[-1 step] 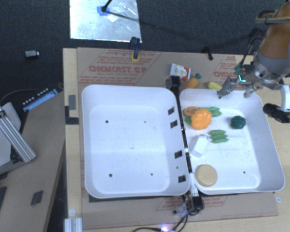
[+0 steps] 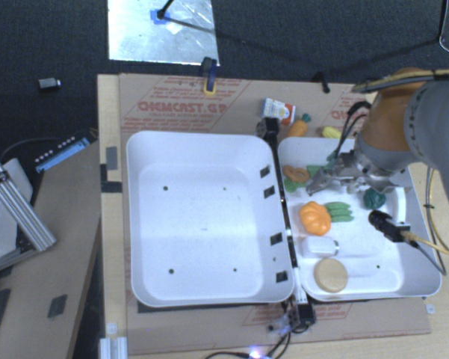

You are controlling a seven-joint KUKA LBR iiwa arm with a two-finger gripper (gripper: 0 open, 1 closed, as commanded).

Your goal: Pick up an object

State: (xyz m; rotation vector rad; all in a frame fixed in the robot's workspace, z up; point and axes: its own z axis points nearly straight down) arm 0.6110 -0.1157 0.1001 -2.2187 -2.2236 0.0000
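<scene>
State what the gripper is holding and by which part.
It cannot be told. The gripper hangs low over the right bin, beside the tan object and above the orange pepper, but nothing visibly sits between its fingers.

Bins (image 2: 202, 290) smooth white plastic, slightly glossy; bench board (image 2: 179, 105) matt cardboard; sheet (image 2: 138, 21) shiny metal

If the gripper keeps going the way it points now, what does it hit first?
The gripper points left and down over the right bin. Straight on, it would likely meet the orange pumpkin-like toy or the bin floor beside it first; the brown piece lies just above that line. Depth is unclear from this slant.
</scene>
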